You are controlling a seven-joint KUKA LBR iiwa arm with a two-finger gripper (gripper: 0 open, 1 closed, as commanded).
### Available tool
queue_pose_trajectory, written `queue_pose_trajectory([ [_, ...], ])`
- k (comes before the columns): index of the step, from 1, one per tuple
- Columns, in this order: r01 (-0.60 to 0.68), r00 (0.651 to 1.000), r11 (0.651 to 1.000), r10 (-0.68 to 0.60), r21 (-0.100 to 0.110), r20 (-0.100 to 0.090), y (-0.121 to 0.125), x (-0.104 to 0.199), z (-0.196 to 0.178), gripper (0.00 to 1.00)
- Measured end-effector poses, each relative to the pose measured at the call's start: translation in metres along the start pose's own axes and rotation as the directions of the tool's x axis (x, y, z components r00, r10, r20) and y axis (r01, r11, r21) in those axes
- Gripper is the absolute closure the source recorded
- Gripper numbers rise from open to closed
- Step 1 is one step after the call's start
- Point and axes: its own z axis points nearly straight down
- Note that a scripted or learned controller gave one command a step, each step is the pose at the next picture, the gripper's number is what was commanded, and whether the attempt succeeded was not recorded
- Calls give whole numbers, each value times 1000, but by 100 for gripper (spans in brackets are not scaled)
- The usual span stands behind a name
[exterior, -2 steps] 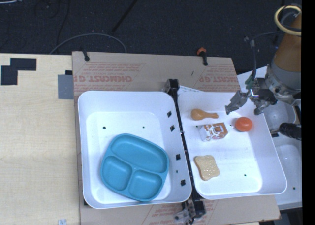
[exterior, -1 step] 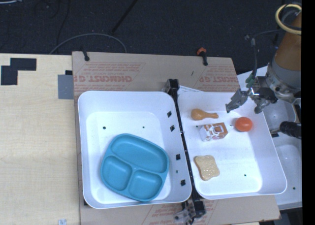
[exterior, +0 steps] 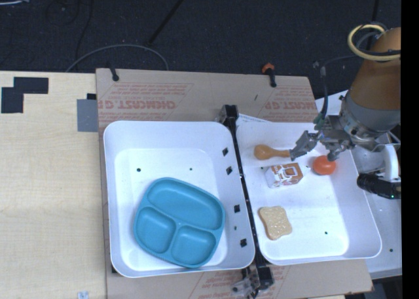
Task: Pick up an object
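Observation:
The right bin (exterior: 366, 239) holds a wooden spoon (exterior: 268, 153), a small orange-and-white packet (exterior: 285, 175), a red-orange tomato (exterior: 323, 165) and a slice of toast (exterior: 275, 222). My gripper (exterior: 319, 145) hangs over the upper right part of this bin, open, its fingers spread. One finger (exterior: 302, 144) is near the spoon's handle end and the other sits just above the tomato. Nothing is between the fingers.
The left bin (exterior: 124, 160) contains a blue divided plate (exterior: 179, 221). A black divider rail (exterior: 239, 180) runs between the bins. The arm's body (exterior: 376, 88) looms at the right edge. Cardboard lies under both bins.

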Motion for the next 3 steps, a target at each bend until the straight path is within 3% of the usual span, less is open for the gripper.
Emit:
queue_pose_trajectory([
  [2,-1,1000,1000,1,0,0,-2,-10,103,0],
  [3,-4,1000,1000,4,-2,1,-1,-11,91,100],
])
